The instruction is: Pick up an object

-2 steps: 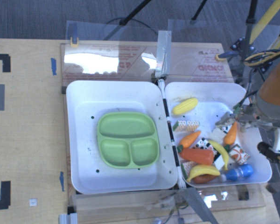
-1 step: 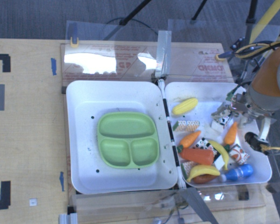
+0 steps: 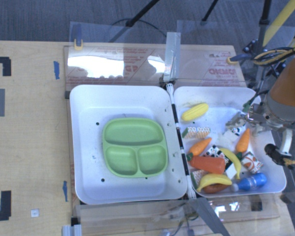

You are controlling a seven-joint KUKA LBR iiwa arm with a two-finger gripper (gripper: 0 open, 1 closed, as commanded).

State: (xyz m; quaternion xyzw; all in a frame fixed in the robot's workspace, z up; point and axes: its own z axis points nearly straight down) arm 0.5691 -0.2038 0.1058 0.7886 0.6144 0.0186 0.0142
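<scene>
The blue bottle (image 3: 250,182) lies in the front right corner of the right bin (image 3: 221,95), nearest the camera. Just left of the bottle lies a yellow banana (image 3: 214,181), over a red item that cannot be identified. A red pepper (image 3: 208,163) lies just behind the banana. A second banana (image 3: 233,160) lies tilted between the pepper and the bottle. A small black-and-white toy (image 3: 215,152) sits just behind the pepper. An orange carrot (image 3: 199,147) lies at the left of the pepper, near the bin's left wall. A second carrot (image 3: 243,140) stands tilted behind the bottle, just below the tool (image 3: 239,122). An ear of corn (image 3: 194,111) lies toward the rear of the bin, well left of the tool.

The tool hangs over the right part of the right bin, just above the second carrot. Whether it is released or clenched cannot be told; no item is visible in it. The arm (image 3: 286,90) extends from the tool toward the right.

The left bin (image 3: 83,132) lies beside the right bin, sharing its left wall. A green divided plate (image 3: 135,147) rests in its middle. Both bins rest on the table (image 3: 24,132).
</scene>
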